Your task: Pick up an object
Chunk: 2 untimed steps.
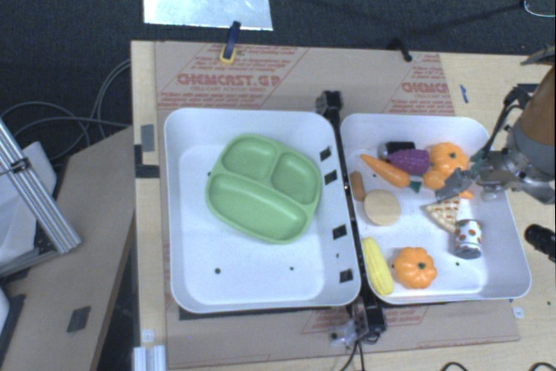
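A: Where was the gripper (459, 181) at that point?

B: Low over the right bin (499, 274), towards its right side, with the arm reaching in from the right. Its tip sat among the toy food, close beside the far pumpkin (447, 157) and just above the waffle wedge (445, 212).

A: Clenched on something, or released?

B: I could not tell. The metal parts blurred into the clutter, and nothing was plainly caught in it.

A: And the candidates for picking?

B: All in the right bin: a carrot (385, 170) and purple grapes (408, 159) on the far side, a round biscuit (381, 208) in the middle, a small can (467, 239) just nearer than the wedge, and a corn cob (376, 265) and second pumpkin (413, 268) at the near edge. The left bin (191, 274) held a green divided plate (263, 187).

A: What might have gone wrong?

B: Crowding, I judged. Pumpkin, wedge and can lay so close that a closing grip could have struck two at once and pushed both aside. The flat wedge offered little to pinch, and the round pumpkin could have squirted out.
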Each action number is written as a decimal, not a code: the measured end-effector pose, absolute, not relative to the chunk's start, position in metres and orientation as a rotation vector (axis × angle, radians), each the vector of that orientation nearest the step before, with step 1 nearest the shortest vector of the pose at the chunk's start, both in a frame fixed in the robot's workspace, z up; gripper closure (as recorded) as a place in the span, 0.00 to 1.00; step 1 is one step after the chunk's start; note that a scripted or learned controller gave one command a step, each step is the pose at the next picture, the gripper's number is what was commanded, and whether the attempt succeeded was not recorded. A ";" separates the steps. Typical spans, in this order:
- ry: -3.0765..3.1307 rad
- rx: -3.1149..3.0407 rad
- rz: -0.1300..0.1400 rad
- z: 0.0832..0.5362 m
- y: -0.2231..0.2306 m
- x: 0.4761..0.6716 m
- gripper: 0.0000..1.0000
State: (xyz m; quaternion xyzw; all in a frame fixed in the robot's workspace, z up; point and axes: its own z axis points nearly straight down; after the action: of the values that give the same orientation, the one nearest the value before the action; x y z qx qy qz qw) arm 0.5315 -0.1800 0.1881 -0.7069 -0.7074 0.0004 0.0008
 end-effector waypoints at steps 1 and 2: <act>-2.221 -2.219 0.002 0.142 -0.188 0.530 0.00; -2.221 -2.218 0.001 0.090 -0.187 0.529 0.00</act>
State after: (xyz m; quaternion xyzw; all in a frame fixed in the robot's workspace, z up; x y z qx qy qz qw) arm 0.5293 -0.1871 0.0898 -0.7067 -0.7075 0.0004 0.0013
